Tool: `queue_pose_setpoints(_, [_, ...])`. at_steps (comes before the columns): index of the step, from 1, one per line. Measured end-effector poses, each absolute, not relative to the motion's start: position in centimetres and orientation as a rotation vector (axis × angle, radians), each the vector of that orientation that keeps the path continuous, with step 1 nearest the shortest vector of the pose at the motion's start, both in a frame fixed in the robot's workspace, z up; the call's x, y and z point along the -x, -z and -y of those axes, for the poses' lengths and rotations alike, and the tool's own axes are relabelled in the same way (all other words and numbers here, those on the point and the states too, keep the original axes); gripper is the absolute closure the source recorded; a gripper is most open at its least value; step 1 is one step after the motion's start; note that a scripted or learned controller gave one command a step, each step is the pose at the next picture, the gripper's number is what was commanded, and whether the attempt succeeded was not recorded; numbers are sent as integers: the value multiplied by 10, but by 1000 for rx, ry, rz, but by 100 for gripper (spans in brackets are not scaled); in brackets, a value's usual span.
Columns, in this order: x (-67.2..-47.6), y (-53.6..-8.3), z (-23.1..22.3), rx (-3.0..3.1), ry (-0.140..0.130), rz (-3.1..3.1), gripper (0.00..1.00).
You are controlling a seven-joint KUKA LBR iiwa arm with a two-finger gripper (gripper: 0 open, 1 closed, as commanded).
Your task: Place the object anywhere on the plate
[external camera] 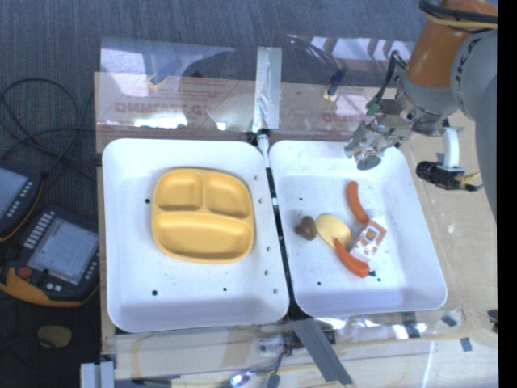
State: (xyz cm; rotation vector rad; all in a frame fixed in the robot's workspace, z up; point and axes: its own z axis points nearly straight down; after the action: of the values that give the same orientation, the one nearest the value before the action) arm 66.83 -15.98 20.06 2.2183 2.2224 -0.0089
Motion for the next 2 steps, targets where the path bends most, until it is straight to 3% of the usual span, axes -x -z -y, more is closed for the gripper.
queue_pose_setpoints(2, [-668, -183, 13, -2219, 4, -2227, 100])
